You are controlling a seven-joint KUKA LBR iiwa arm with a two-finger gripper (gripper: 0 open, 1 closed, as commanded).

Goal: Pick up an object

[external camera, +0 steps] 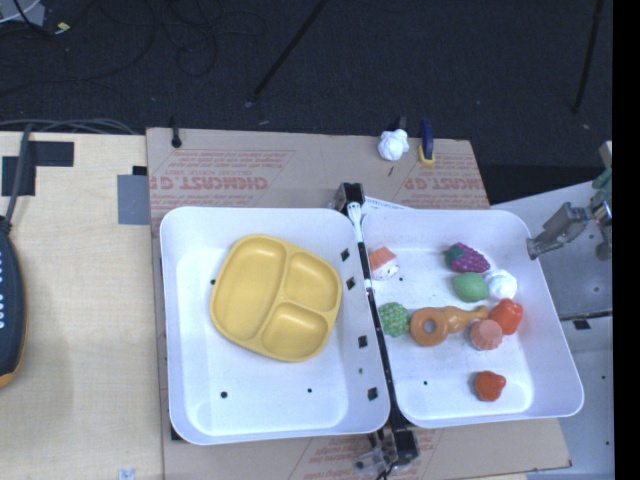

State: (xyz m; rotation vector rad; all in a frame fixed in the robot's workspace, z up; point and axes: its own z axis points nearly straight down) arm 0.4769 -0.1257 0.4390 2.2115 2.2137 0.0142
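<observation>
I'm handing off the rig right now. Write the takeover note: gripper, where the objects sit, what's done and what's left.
Gripper: at the right edge of the view, outside the bins, nothing between its fingers; whether they are open or shut cannot be told.
Right bin: purple grapes, green ball, white ball, green berry, orange ring toy, red pieces, small orange-and-white piece.
Left bin: yellow divided plate.
Done: nothing picked.
Left: the whole pick, from approach to lift.

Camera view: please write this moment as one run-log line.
gripper: right edge, outside bins | toys: right bin | yellow plate: left bin | nothing picked
</observation>
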